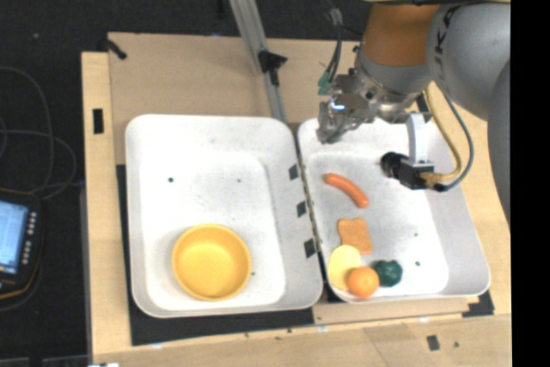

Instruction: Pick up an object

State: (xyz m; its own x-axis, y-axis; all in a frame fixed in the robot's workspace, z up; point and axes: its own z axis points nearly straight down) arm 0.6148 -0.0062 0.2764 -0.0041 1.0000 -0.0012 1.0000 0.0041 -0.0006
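My gripper (330,130) hangs over the far left corner of the right bin (460,249), above its rim, with nothing seen between its fingers. An orange sausage-shaped piece (346,189) lies in the right bin a little in front of the gripper. Nearer the front lie a tan toast-like square (355,234), a pale yellow round piece (345,261), an orange ball (363,281) and a dark green item (389,272). A yellow bowl (210,261) sits in the left bin (202,155) at its front.
A slanted metal post (247,17) rises behind the bins near the gripper. A black cable connector (404,168) hangs from the arm over the right bin. A tablet (13,241) lies off the bench at the left.
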